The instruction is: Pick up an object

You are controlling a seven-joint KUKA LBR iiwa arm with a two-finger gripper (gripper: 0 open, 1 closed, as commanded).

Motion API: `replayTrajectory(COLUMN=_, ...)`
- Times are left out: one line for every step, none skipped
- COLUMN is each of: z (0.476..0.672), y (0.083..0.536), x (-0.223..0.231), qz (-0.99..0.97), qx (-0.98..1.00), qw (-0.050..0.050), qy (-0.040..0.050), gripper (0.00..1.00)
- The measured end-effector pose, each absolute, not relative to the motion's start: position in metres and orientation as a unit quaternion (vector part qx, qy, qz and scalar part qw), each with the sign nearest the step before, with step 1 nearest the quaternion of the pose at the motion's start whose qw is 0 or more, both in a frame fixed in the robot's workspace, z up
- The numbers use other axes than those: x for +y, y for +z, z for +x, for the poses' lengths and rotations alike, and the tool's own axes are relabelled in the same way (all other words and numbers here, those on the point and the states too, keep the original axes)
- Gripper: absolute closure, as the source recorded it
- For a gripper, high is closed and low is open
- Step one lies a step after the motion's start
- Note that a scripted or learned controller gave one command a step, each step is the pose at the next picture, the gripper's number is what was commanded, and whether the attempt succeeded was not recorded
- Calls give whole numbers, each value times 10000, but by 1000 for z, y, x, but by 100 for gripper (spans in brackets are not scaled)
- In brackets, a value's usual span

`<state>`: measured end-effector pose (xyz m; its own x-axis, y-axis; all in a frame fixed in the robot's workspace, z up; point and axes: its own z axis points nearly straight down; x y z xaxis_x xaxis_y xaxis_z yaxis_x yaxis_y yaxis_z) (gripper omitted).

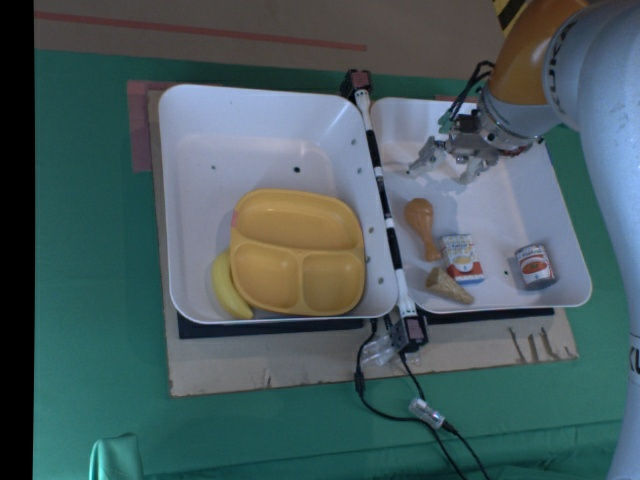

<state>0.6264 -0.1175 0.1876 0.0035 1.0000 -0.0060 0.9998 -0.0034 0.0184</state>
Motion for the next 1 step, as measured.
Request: replayTrajectory(z=568, y=188, x=-111, qz=7097, qx=7044, qw=107, qy=41, gripper=0)
